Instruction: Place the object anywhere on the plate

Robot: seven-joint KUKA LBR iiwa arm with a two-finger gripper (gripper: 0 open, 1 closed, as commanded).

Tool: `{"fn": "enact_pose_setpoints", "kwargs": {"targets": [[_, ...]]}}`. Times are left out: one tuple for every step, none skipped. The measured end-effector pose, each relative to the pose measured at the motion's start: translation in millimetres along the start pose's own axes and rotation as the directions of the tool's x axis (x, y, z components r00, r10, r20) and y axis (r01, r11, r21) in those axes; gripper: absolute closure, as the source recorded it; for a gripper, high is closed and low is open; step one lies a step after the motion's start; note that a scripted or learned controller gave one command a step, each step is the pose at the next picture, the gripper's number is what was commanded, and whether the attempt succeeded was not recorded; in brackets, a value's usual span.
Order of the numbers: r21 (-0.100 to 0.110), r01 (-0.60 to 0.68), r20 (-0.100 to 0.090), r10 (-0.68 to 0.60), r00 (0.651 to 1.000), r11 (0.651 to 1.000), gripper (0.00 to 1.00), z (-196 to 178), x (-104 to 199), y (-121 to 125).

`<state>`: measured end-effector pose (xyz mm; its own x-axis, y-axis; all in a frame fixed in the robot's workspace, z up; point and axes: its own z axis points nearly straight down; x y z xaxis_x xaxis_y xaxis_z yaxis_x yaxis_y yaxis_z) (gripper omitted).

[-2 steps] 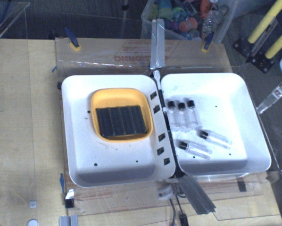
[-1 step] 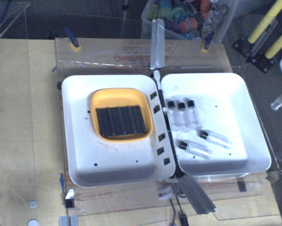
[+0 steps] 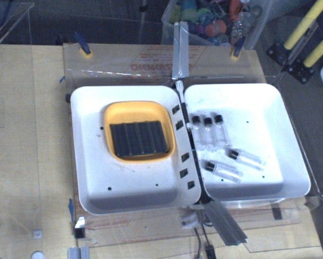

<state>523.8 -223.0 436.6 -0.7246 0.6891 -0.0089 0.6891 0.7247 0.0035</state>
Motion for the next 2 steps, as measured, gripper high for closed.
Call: {"fn": "enact_pose_setpoints", "kwargs": {"targets": [[-0.001,0.147,0.001,-0.147,0.989,0.989,0.0,0.2,-16.6,17.4],[-0.002,0.45,-0.004,-0.45,0.893,0.893,0.0,0.0,-10.2,10.0]]}}
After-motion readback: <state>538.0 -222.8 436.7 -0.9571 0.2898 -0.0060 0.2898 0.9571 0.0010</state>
